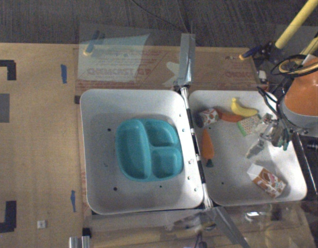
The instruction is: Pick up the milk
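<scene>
right bin (298, 187), milk (267, 181) near corner, banana (243, 108), carrot (207, 144), jaws (266, 140) above

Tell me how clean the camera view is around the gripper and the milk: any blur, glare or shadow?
Camera view: the gripper is soft and smeared, its fingers hard to read; the milk carton near the right bin's front corner is clearer, though its print is unreadable; the white bin floors look bright and washed out; a clear plastic sheet behind the bins reflects light.
</scene>
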`<state>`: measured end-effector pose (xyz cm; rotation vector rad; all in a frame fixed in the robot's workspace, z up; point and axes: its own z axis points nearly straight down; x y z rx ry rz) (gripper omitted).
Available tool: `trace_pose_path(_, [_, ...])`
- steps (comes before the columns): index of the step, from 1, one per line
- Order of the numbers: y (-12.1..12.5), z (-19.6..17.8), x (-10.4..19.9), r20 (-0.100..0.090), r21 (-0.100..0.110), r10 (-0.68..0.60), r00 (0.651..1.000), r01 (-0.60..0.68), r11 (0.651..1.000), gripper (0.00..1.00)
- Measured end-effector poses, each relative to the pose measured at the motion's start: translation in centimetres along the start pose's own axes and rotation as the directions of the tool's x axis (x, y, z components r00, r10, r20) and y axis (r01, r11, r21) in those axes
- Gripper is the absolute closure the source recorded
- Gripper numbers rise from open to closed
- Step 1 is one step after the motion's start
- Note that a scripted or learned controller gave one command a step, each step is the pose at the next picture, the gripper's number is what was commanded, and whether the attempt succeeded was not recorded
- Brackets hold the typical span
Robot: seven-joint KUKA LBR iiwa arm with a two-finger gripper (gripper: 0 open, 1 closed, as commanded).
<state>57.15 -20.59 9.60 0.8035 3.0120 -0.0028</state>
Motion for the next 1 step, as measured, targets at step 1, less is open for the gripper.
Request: trace_pose_path(1, [-5.07,0.69,5.13,-0.019,0.003,0.0,1.0,0.0,1.0,0.0])
